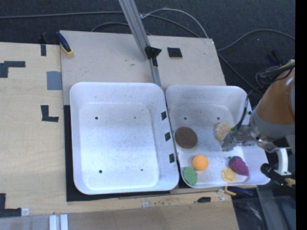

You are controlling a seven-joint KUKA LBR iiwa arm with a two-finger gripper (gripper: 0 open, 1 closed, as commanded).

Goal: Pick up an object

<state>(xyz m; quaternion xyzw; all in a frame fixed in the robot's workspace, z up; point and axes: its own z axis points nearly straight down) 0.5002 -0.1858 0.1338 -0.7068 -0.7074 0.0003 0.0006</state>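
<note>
Gripper (229, 143) low in right bin (206, 94), beside beige lump (221, 131); its grip and the lump's axis unreadable

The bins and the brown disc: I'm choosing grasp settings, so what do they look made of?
The bins look like thin moulded plastic, white and fairly smooth, with rounded rims and dark speckling. The brown disc looks matte and rough, perhaps felt or foam; its dull, grainy surface suggests this, though the view is too coarse to be sure.
</note>
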